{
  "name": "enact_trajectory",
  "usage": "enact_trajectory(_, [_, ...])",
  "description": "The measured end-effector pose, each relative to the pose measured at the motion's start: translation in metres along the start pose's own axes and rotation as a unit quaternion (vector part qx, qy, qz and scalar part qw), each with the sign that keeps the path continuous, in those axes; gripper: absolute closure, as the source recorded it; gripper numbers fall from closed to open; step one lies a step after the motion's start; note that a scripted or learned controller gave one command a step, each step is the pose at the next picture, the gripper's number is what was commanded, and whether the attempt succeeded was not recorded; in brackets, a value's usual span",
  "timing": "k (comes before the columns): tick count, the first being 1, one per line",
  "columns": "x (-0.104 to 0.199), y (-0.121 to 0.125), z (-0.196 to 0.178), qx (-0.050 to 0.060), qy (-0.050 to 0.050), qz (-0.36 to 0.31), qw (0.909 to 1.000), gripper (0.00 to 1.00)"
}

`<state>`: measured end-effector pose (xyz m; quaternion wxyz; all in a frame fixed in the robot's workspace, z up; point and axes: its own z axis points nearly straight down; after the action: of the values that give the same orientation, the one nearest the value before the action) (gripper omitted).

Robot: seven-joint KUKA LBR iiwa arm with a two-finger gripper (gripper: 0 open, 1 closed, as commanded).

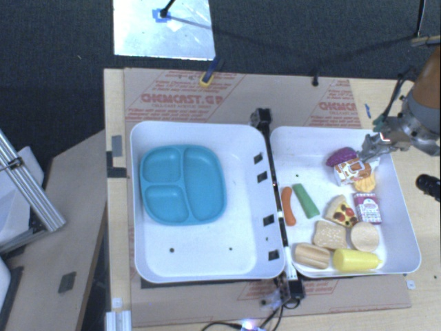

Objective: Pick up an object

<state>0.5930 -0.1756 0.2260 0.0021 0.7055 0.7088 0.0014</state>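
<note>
Camera view: the gripper [370,145] is seen above the purple toy [341,156] in the right bin [400,205]; whether its jaws are spread cannot be told.

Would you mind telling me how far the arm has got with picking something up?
Done so far: the gripper has reached the far side of the right bin, above the purple toy and small snack box. In hand: nothing visibly; every toy appears to lie in the bin. Left: closing on one item and lifting it clear. The blue tray sits in the left bin.
</note>
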Motion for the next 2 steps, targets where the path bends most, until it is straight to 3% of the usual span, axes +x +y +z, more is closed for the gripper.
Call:
enact_trajectory(1, [0.051,-0.002,0.009,0.002,0.001,-0.002,1.0000,1.00])
enact_trajectory(2, [0.100,-0.021,0.009,0.003,0.001,-0.001,1.0000,1.00])
